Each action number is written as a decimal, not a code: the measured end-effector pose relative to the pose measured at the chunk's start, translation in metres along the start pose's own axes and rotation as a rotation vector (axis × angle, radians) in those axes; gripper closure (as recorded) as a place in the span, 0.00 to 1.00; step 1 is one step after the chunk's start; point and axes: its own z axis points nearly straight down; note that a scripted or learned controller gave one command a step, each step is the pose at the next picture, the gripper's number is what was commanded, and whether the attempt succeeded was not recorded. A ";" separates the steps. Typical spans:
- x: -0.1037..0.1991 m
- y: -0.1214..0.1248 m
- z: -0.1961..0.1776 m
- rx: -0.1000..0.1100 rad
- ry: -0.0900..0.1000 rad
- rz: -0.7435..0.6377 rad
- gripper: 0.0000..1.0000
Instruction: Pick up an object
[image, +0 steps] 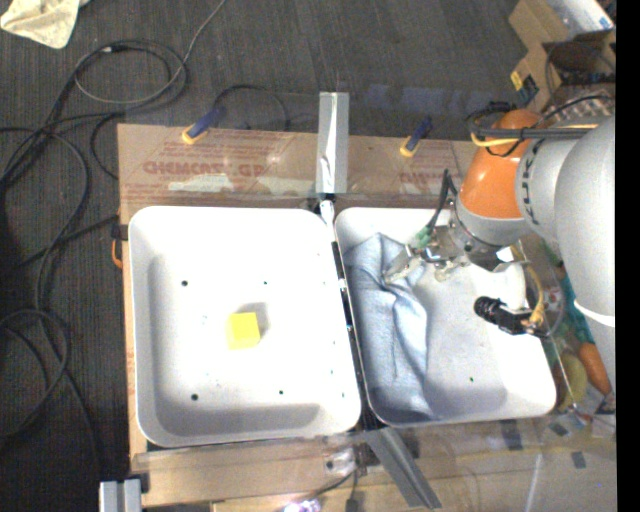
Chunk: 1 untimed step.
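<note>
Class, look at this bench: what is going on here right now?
A robot arm reaches in from the right over the right bin, its gripper low at the top edge of a crumpled grey-blue cloth lying in that bin. Whether it has hold of the cloth cannot be told. A yellow block sits alone in the left bin, untouched.

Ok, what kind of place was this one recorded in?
Most likely a robotics lab test bench rather than a home or factory. Two white bins, left bin and right bin, sit on a clamped board, loose cables trail over dark carpet, and the grey arm reaches in.
</note>
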 end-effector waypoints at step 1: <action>0.027 0.048 0.003 -0.006 -0.007 -0.107 0.00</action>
